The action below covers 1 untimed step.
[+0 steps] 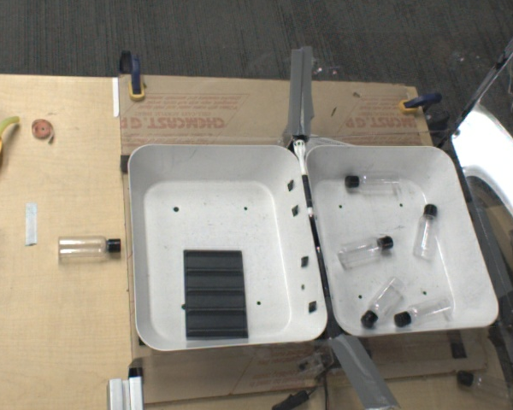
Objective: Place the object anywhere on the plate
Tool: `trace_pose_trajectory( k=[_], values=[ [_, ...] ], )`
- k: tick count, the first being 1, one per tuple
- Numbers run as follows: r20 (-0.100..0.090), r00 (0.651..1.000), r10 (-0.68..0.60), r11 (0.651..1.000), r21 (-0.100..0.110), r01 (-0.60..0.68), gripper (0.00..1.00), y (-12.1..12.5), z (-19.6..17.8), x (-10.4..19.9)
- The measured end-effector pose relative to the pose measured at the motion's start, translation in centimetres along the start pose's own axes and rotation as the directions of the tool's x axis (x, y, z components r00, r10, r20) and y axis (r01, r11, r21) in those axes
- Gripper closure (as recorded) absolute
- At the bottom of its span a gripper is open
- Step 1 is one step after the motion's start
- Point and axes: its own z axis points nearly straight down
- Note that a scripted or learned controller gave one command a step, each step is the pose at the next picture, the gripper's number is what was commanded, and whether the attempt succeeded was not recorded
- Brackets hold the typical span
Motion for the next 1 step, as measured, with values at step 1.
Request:
trace_pose_trajectory(
  k=[1],
  values=[
    [-0.002, 1.000, 0.000, 1.000, 0.000, 0.000, 0.00, -4.39, 0.27, 2.94]
  ],
)
